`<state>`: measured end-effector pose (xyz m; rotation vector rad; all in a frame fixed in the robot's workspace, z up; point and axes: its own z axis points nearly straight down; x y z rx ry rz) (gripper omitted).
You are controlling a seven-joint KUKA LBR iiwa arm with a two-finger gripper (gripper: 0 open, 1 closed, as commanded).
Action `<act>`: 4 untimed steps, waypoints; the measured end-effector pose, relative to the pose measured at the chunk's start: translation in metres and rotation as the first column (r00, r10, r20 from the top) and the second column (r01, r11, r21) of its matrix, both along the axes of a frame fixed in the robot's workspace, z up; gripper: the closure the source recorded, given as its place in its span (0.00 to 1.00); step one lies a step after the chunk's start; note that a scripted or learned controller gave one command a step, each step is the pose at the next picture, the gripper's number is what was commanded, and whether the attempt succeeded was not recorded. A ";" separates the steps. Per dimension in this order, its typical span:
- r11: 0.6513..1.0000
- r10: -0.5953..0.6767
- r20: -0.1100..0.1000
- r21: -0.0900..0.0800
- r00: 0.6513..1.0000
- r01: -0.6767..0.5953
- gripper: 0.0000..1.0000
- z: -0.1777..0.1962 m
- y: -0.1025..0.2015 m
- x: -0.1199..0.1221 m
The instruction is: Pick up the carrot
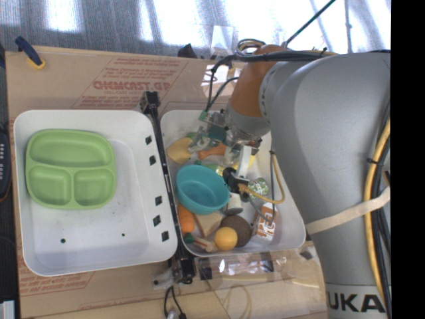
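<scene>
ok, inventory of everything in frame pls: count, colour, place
plate: 1, light green, three compartments, in the left bin
left bin: 1, white, left half of bench
right bin: 1, white, beside it, crowded with items
bowl: 1, teal-blue, middle of right bin
carrot: 1, orange, near left wall of right bin, below the bowl
yellow ball: 1, yellow, front of right bin
cardboard: 1 sheet, brown with red print, under and behind bins
arm: 1, grey with orange band, reaching in from the right
gripper: 1, over back of right bin
</scene>
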<state>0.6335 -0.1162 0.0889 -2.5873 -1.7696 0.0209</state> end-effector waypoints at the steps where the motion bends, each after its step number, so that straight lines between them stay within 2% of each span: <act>1: 1.000 0.009 -0.004 0.004 1.000 -0.009 1.00 0.011 0.002 0.001; 2: 1.000 0.010 -0.005 0.004 1.000 -0.010 0.00 0.011 0.002 0.001; 3: 0.942 -0.336 0.006 0.000 0.942 0.336 0.00 0.023 0.014 0.023; 4: 0.839 -0.545 0.007 -0.002 0.839 0.545 0.00 0.003 0.025 -0.007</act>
